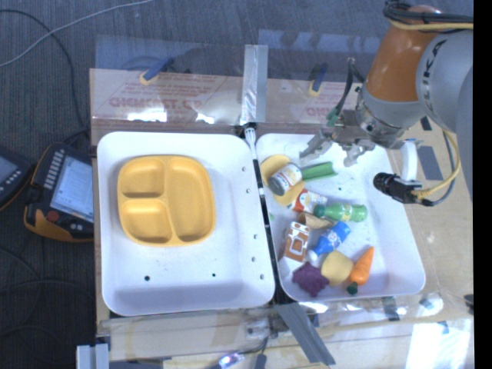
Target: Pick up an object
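Note:
My gripper (333, 151) hangs open over the back of the right bin (400, 241), with nothing between its fingers. Its two grey fingers (312, 148) point down, spread apart, just above a green stick-shaped piece (317, 171). To the left of that piece lies a small jar with a white label (285, 179) on a yellow piece. Further forward in the same bin lie a green bottle (342, 211), a blue bottle (330, 239), an orange carton (297, 241), a yellow lemon-like piece (336, 267), a carrot (360, 266) and a purple grape bunch (310, 279).
A yellow divided plate (164, 199) lies in the left bin (184, 283). A ridge between the two bins (263, 214) separates them. A teach pendant (58, 194) rests on the floor at far left. A black cable plug (390, 183) hangs by the arm at right.

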You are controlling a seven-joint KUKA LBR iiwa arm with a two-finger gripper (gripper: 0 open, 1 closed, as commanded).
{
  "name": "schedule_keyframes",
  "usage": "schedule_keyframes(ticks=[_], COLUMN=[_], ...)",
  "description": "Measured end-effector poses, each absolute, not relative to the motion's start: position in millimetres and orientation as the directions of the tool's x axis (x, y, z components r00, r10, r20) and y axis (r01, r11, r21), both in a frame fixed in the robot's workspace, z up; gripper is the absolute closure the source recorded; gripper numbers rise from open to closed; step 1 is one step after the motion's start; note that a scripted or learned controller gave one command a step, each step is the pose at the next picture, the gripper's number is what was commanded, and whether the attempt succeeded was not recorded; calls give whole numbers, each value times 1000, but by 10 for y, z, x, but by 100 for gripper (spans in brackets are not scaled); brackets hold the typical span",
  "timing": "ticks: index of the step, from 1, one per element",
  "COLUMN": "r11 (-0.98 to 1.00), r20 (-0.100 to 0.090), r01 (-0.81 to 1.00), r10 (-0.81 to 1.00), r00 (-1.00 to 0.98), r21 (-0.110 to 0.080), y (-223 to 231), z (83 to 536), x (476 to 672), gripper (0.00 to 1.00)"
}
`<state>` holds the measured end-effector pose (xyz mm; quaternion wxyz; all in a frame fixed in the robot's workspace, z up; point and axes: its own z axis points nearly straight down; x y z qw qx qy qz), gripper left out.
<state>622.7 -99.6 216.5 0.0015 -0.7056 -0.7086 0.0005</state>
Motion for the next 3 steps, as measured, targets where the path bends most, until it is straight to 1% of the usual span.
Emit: schedule_keyframes(ticks=[1, 2, 3], r11=[117, 77, -30], r20=[0, 0, 1], r01=[993, 997, 1000], r10=[993, 997, 1000], r00=[-117, -77, 30], r21=[-2, -3, -4], y=[-75, -185, -279], z=[2139, 1829, 1826], x=[6624, 6668, 6139], gripper=[0, 0, 0])
